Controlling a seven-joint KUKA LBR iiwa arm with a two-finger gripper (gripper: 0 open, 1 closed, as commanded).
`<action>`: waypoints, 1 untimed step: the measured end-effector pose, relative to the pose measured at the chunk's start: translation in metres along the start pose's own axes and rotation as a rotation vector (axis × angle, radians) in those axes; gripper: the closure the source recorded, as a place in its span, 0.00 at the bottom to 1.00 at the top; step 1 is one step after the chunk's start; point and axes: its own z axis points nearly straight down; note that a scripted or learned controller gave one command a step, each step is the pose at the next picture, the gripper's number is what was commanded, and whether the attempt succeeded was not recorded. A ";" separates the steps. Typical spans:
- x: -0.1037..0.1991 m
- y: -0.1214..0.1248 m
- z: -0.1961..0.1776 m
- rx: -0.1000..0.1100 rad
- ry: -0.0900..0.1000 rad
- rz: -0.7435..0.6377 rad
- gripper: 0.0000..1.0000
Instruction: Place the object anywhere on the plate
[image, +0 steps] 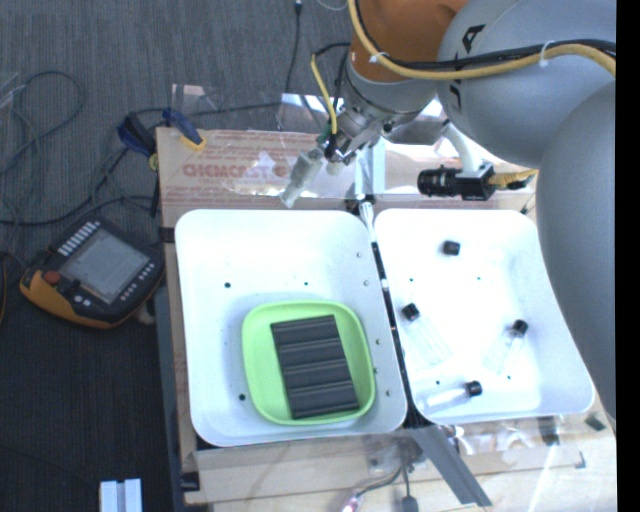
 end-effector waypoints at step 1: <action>0.041 0.022 0.027 0.002 0.003 0.041 0.00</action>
